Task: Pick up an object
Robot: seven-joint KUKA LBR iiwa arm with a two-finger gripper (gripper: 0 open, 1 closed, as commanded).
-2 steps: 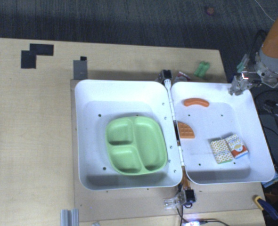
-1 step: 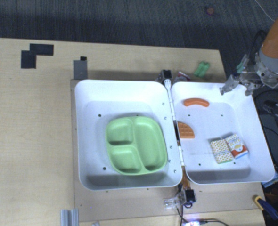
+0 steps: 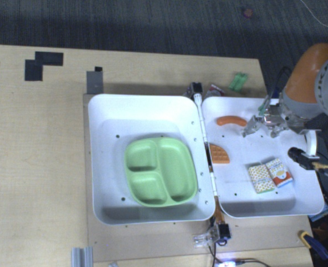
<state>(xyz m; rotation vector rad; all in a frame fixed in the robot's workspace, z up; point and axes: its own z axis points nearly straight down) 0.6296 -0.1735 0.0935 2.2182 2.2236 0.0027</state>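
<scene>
A pale wooden surface (image 3: 36,149) carries two shallow white bins side by side. The left bin (image 3: 105,149) holds a light green plastic plate with three compartments (image 3: 161,170).

The right bin (image 3: 308,199) holds the small things on offer. An orange sausage-shaped toy (image 3: 231,120) lies near its far edge, long axis running left to right. An orange wedge-shaped piece (image 3: 218,153) sits against the left wall. Two small patterned packets (image 3: 270,175) lie touching each other nearer the front.

The grey arm with its orange band (image 3: 311,74) reaches in from the right, bent down over the far right part of the right bin. Its metal tool (image 3: 263,123) hangs low there, just to the right of the sausage-shaped toy. Whether the tool is apart or together cannot be told, and nothing is seen gripped in it.

The sausage-shaped toy is likely the nearest candidate: it lies directly left of the tool, end-on to it, so a short move leftward would put the tool over it.
</scene>
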